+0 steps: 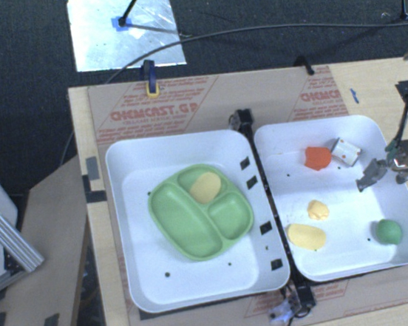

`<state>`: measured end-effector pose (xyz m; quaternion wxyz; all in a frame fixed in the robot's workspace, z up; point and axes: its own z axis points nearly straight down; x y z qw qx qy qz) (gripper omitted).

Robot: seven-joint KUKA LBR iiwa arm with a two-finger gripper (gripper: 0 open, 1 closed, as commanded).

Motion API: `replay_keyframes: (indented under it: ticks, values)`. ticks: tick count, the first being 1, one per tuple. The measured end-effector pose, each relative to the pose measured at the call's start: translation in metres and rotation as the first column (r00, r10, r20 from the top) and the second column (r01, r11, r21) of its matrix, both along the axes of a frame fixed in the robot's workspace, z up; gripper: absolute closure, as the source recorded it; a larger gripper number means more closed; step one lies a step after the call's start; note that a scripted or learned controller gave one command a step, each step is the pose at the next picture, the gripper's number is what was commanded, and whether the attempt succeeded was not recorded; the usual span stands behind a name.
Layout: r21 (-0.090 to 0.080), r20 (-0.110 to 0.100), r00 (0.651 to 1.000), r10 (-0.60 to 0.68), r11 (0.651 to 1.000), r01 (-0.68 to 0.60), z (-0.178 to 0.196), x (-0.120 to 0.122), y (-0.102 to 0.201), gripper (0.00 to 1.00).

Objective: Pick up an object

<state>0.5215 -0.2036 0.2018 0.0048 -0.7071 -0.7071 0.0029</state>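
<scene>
End effector [366,178]: right bin's right edge, fingers' state unclear, nothing held.
Nearest target: green ball [388,231], just nearer.
Advice: centre above ball, descend straight.

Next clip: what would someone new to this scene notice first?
Probably the green divided plate in the left bin, with a yellow piece in one compartment. The right bin has an orange block, two yellow items and a green ball; the gripper hovers at its right edge.
</scene>
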Motion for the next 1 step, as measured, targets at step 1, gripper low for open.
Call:
replay_keyframes:
  ticks: [1]
  values:
    - [-0.004, 0.012, 1.0, 0.004, 1.0, -0.004, 0.0064, 0.0032, 0.0005, 0.0]
